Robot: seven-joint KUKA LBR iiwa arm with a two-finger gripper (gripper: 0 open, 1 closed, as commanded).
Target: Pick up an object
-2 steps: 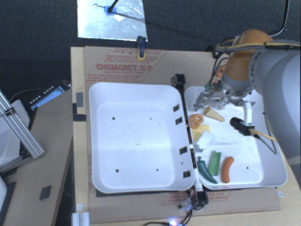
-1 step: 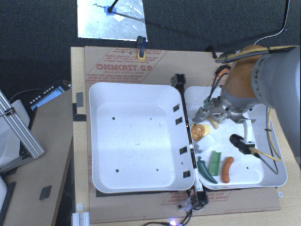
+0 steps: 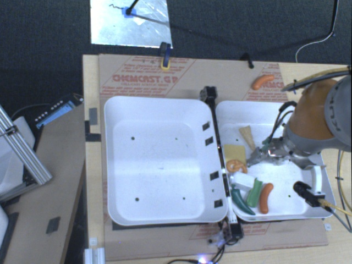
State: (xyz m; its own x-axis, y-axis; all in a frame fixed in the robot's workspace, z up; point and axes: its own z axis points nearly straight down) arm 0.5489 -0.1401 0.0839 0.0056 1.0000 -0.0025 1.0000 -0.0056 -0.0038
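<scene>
End effector (image 3: 257, 157) sits low in our right bin (image 3: 286, 110), just beside the pretzel (image 3: 236, 165); we cannot tell its grip.

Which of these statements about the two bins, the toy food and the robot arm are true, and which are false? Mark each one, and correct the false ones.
1. The arm's pincer is over the right bin. True.
2. The toy foods lie in the left bin. False: they lie in the right bin.
3. An orange sausage lies on the cardboard outside the bins. True.
4. The green piece lies beside another orange sausage. True.
5. The pincer is lifting the yellow slice. False: the slice lies on the bin floor.
</scene>
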